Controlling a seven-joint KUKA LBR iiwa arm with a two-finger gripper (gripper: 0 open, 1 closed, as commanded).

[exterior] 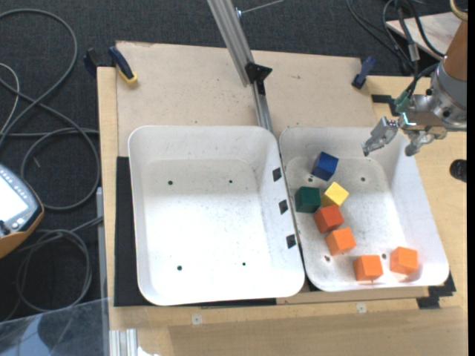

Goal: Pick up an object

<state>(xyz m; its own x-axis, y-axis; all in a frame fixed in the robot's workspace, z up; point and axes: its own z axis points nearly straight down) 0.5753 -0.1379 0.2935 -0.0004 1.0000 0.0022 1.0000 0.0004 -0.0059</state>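
- Gripper (394, 142) above right bin's (423, 199) far edge, fingers spread apart, nothing between them.
- Blue cube (324, 165) nearest, corner pointing toward camera; cubes have no long axis.
- Green cube (308, 199) touches red cube (328, 218).
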